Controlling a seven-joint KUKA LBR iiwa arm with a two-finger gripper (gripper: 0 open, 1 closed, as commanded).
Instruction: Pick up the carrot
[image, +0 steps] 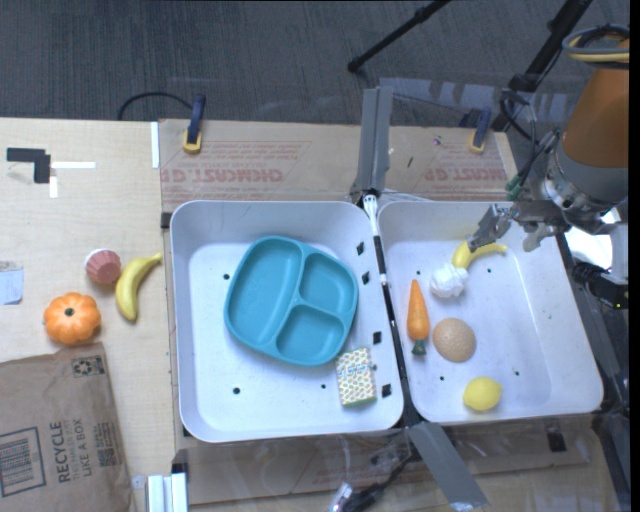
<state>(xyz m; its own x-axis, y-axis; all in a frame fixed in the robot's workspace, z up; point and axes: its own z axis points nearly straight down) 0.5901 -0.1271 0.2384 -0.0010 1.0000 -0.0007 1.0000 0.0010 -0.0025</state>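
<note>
**Carrot at the left edge of the right bin, gripper above the bin's upper rim**

The carrot (417, 312) is seen lying lengthwise near the left wall of the right bin (560, 390), orange tip toward the top of the frame and green end toward the bottom. Just to its right a tan egg-shaped object (454, 339) is placed, a white crumpled item (448, 282) sits above that, and a lemon (482, 394) rests lower down. A small banana (480, 253) lies near the bin's upper edge — close beside the gripper (512, 226), which is positioned at the upper right of the frame, well apart from the carrot. Whether the pincer is spread or pressed together cannot be told. In the left bin (200, 390) a blue divided plate (290, 299) and a small patterned sponge (357, 377) are held.
</note>
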